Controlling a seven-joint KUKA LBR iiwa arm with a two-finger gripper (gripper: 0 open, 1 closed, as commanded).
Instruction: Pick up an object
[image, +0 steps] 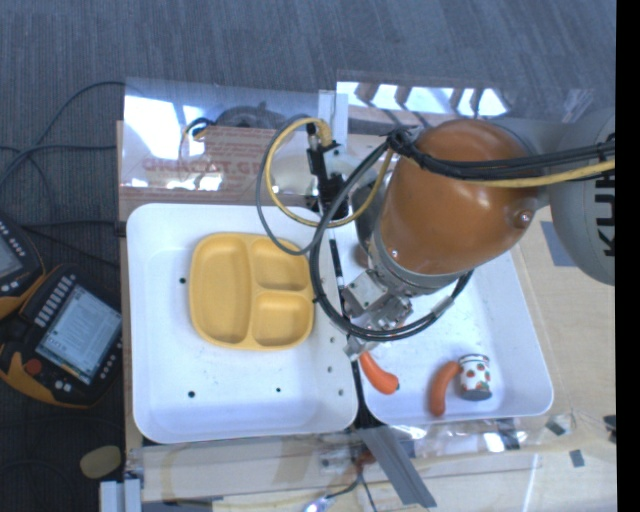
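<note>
Claw (357, 345) over bin divider, grip state unclear; carrot (379, 374) just below, sausage (441, 388) right, near bin rim (540, 400)

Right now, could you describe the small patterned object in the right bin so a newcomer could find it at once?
Start at the right white bin and go to its near right corner. There, beside an orange sausage-like piece, sits a small rounded object, white with red dots; its neighbours are plain orange.

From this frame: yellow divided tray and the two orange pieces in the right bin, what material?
Yellow divided tray: looks like moulded plastic, matte, with soft rounded compartment walls and an even colour. Orange pieces: likely plastic or rubber toy food, smooth with a slight sheen; too small to be sure. Both bins: glossy white plastic, apparently.
</note>
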